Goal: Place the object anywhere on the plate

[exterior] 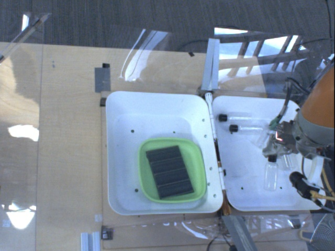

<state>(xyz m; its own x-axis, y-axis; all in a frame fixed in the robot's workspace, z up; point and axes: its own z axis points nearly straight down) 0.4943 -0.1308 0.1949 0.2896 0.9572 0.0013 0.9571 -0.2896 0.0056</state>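
Wooden bench (pixel 57 140), perhaps behind glass.

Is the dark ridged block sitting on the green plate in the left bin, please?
Yes, the dark ridged block lies flat on the green plate, which rests in the left bin.

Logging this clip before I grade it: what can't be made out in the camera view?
- Gripper: finger state unreadable, blurred against the arm's wrist over the right bin.
- Clear items in the right bin: transparent on white, outlines and count uncertain.
- Dark slab on the green plate: its identity is unclear.
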